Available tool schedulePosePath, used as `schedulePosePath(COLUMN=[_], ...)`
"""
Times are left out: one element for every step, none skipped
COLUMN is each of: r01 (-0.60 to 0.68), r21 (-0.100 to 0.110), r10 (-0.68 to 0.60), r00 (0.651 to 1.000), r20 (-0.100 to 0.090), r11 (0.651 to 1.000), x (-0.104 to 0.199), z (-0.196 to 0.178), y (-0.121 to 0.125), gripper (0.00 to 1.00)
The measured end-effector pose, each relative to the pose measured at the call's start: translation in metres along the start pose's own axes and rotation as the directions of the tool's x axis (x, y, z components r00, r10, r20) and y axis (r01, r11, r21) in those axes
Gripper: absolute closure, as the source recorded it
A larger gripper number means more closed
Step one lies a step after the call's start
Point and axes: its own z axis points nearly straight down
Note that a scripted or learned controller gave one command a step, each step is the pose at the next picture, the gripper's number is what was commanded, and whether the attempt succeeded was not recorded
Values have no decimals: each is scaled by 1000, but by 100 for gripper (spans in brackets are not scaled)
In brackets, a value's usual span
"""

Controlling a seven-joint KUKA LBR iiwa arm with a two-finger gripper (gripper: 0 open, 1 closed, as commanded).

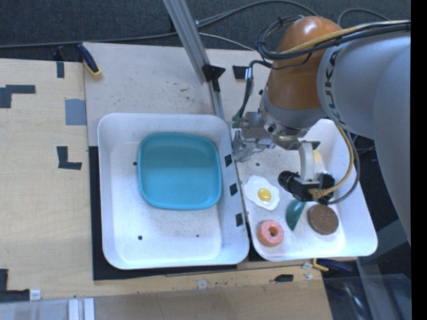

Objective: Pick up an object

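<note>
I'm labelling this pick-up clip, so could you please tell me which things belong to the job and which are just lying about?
For the job, as possible picks:
fried egg
pink doughnut
brown cookie
green piece
blue plate

Just lying about:
blue-and-yellow clip
metal rail
grey tape patch

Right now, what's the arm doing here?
The robot's hand hangs over the right bin, close to its left rim, and I see no object in it. In that bin lie a fried egg, a pink donut, a green piece and a brown disc. The left bin holds a blue plate.
</note>
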Motion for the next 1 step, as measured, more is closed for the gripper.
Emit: schedulePosePath(r01=[0], r21=[-1], r10=[0], r00=[1000], r20=[0], r11=[1000], x=[42], z=[-1], y=[-15], gripper=[100])
